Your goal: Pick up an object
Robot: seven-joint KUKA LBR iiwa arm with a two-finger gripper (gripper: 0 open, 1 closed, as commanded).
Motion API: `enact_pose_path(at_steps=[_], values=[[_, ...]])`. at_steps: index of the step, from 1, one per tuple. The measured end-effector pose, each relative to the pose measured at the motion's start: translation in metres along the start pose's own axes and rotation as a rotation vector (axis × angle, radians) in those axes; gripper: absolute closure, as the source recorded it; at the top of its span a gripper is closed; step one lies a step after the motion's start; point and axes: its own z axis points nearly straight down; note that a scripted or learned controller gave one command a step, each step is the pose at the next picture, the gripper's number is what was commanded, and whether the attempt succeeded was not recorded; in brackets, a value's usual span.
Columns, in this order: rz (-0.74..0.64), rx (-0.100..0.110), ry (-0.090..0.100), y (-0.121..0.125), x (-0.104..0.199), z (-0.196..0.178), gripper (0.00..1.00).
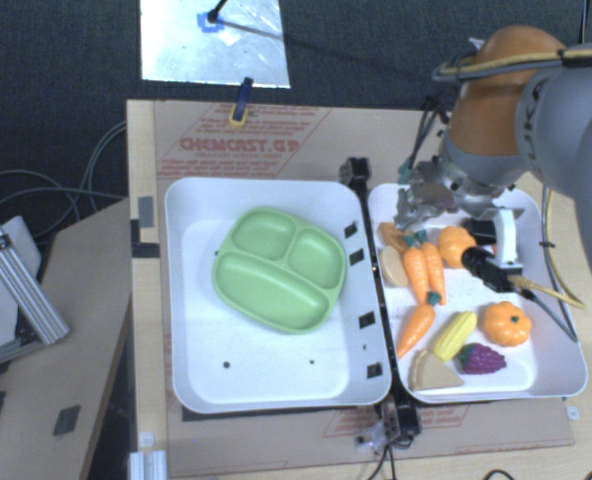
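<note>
My gripper hangs low over the back left part of the right bin, just above a small orange piece and the tops of two carrots. A third carrot lies further forward. An orange fruit sits just right of the gripper. Nearer the front lie a yellow corn cob, a small pumpkin, purple grapes, a tan wedge and a pale round slice. Nothing shows between the fingers.
The left bin holds a green divided plate. A black divider with clips runs between the two bins. Cardboard lies under both bins, and a shiny sheet lies at the back.
</note>
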Motion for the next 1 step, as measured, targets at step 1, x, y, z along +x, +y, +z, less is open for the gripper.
enact_pose_path(at_steps=[1], values=[[0.003,-0.002,-0.001,0.0146,0.0205,-0.0133,1.0]])
